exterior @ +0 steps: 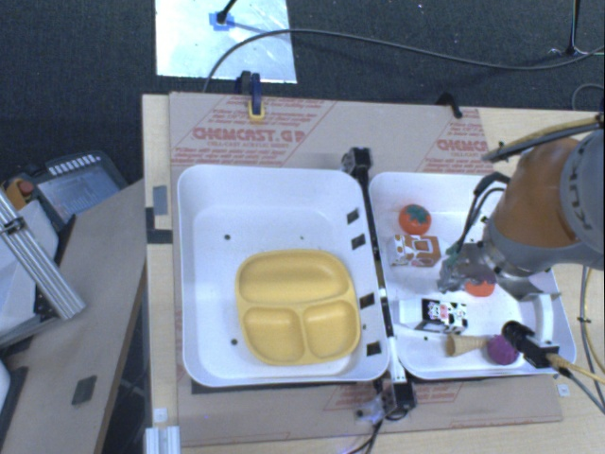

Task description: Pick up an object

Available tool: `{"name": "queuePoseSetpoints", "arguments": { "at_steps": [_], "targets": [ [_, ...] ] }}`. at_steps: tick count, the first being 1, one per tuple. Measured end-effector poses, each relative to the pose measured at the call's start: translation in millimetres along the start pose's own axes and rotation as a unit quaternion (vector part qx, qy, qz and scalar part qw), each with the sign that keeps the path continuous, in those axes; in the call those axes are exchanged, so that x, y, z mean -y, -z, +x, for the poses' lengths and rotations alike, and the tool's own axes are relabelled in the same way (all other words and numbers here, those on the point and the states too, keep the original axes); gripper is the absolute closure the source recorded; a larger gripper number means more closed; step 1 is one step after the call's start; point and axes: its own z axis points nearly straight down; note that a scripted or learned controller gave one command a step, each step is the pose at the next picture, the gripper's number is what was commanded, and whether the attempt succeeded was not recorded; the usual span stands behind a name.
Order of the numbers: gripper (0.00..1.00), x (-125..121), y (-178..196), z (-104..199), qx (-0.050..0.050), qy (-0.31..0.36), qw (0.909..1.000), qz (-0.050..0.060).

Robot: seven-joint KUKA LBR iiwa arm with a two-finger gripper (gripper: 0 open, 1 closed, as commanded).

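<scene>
The tabletop (157, 301) carries a printed cardboard sheet (312, 130), and 2 shallow white bins sit on it side by side. The left bin (203, 253) holds 1 thing: a yellow plate (296, 304) divided into 3 compartments, lying flat toward the bin's near right part.

Every small object is in the right bin (430, 185). Toward its far left stands an orange round toy (414, 218) with a green top. Just nearer than it lies a small brown and white carton (416, 250). Nearer still, and apart from the carton, lies a black and white patterned piece (444, 315). A toy cone (463, 345) lies on its side along the near wall, its purple scoop (501, 350) pointing right.

The hand (457, 274) is low over the middle of the right bin, right of the carton and farther back than the patterned piece. A small orange piece (480, 288) shows just beside it on its right (partly covered, so contact between the 2 cannot be judged). From this angle it cannot be told whether the hand is spread or pressed together, and nothing can be seen pinched in it. The grey and orange arm (539, 206) rises from the hand toward the right edge.
</scene>
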Motion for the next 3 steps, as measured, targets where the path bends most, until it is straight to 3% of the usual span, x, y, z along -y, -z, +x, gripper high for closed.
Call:
{"name": "queuePoseSetpoints", "arguments": {
  "at_steps": [2, 3],
  "targets": [
    [1.00, 9, 111, -2, 0.001, 0.002, 1.0000, -0.002],
    [1.00, 7, 130, -2, 0.000, 0.002, 1.0000, -0.001]
  ]
}}
